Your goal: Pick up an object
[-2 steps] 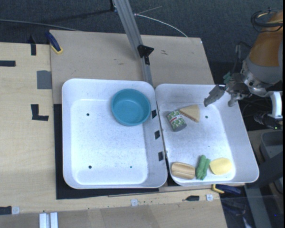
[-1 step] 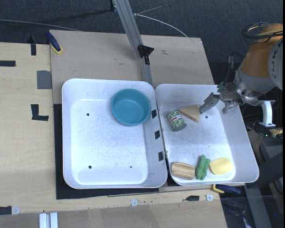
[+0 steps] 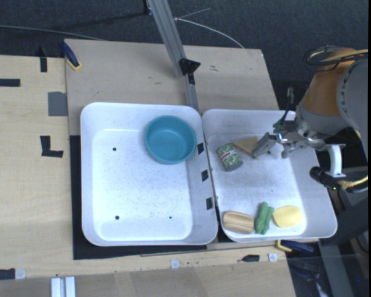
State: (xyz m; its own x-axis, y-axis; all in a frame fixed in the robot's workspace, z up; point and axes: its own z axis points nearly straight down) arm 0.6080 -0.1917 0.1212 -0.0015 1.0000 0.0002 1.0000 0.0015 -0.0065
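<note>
Bench (image 3: 111,73), light wood, is covered partly by a black mat (image 3: 76,190). Two white bins are set on it side by side, touching: left bin (image 3: 89,184), right bin (image 3: 315,209).

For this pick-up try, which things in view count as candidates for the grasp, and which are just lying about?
Belongs to the job:
- grey two-finger gripper, low over the right white bin
- small green patterned can
- flat tan wedge-shaped piece

Lying about:
- tan bread-roll-shaped object, green pepper-like object and yellow rounded object at the bin's near edge
- blue round bowl in the left white bin
</note>
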